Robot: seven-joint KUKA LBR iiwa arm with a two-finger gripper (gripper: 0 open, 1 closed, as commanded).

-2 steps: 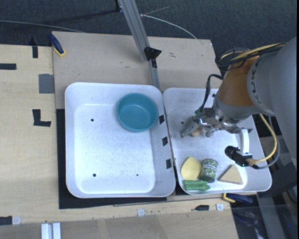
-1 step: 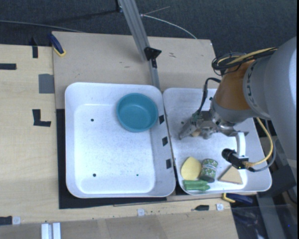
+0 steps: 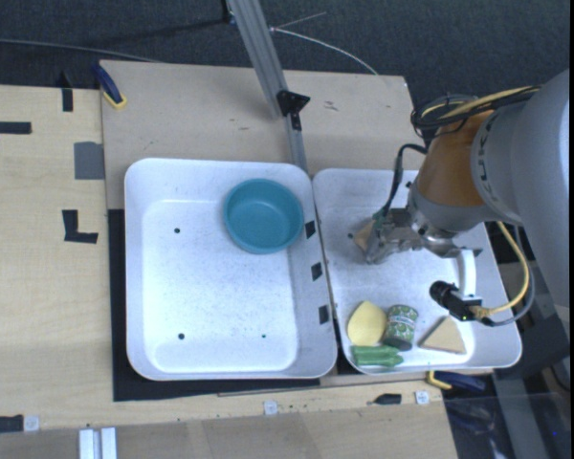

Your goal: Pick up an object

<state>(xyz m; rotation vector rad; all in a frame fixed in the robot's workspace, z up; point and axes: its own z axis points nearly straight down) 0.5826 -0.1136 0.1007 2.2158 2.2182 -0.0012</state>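
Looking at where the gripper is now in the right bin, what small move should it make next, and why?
Probably a short shift toward the near edge of the right bin before descending. The gripper sits over bare floor in the bin's middle, while the yellow object, the small can, the green object and the tan wedge cluster along that near edge.

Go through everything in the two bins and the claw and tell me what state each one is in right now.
Blue bowl: upright in the left bin, at its far side.
Yellow object: resting in the right bin, near edge.
Green object: lying flat beside the rim.
Small can: lying untouched.
Tan wedge: lying flat.
Claw: low in the right bin, apart from the objects.
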